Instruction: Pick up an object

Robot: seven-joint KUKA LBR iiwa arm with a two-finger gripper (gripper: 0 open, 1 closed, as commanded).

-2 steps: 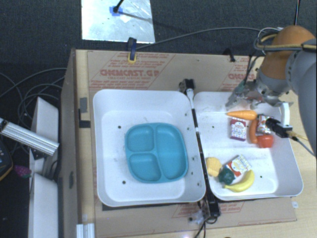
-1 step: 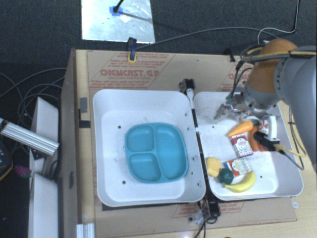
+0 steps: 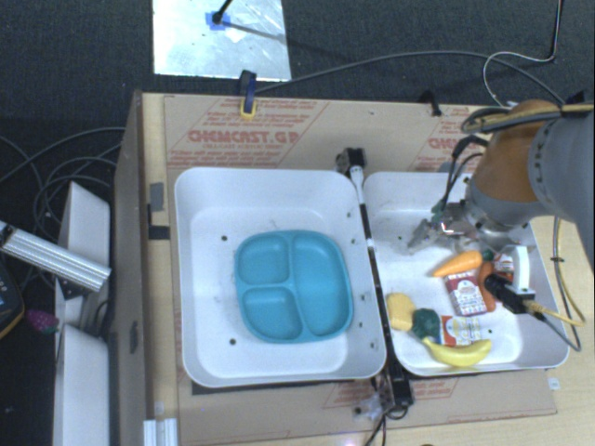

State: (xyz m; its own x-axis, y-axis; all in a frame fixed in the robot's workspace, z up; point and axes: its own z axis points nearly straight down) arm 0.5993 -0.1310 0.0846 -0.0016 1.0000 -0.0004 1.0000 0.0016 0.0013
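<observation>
carrot (image 3: 458, 264): right bin (image 3: 400, 193), just below the gripper (image 3: 429, 233)
handling: looks like light, stiff, smooth toy plastic; grip across its thick middle
jaws: appear spread, holding nothing

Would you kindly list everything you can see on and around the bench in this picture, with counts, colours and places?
Bins: two, white, side by side on the bench.
Divided plate: one, light blue, three compartments, in the left bin.
Carrot: one, orange, right bin, just below the gripper.
Red packet: one, red and white, below the carrot.
Yellow lump: one, pale yellow, near the right bin's left wall.
Green item: one, dark green, beside the yellow lump.
Banana: one, yellow, at the right bin's near edge.
Foil sheet: one, silvery, on the floor behind the bench.
Arm: one, grey with orange band, from the right.
Gripper: one, over the right bin.
</observation>
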